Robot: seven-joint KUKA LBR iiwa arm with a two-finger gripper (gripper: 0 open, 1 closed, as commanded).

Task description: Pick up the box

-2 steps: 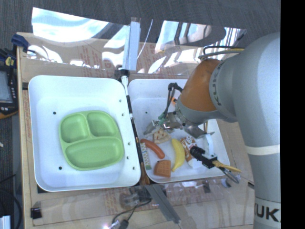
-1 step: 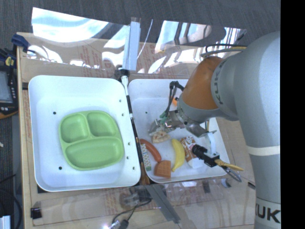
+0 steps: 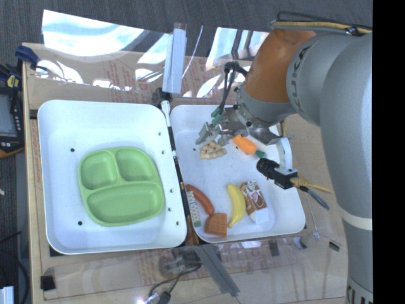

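Nearest the camera, along the front wall of the shallow white right-hand bin [image 3: 292, 228], lie four things in a row. At about 7 o'clock in that bin sits an orange waffle-patterned wedge [image 3: 216, 224], with a reddish-brown toy sausage [image 3: 200, 199] just beside it toward the divider. A yellow toy banana [image 3: 236, 204] lies lengthwise at 6 o'clock, and the small white box with a brown printed picture [image 3: 254, 201] — the thing to be picked — lies flat just right of the banana, at about 5 o'clock, well apart from the hand.

In the shallow white left-hand bin [image 3: 57, 170] a pale green plastic plate with three compartments [image 3: 121, 185] rests a little below the middle.

Farther back in the right bin, at about 11 o'clock, a tan lattice-topped pastry piece [image 3: 212, 149] lies on the floor, with a small orange carrot-like piece [image 3: 245, 145] to its right. The metal two-finger hand [image 3: 211, 132] hangs just above the pastry piece, its fingertips pointing toward 9 o'clock — whether it is clenched or released I cannot tell, and nothing shows between the tips. A black cylindrical fitting [image 3: 273, 171] juts from the wrist over the bin's 3 o'clock side.

Behind it the grey arm with its orange band [image 3: 278, 62] fills the 1 o'clock corner above the worktop [image 3: 101, 87]
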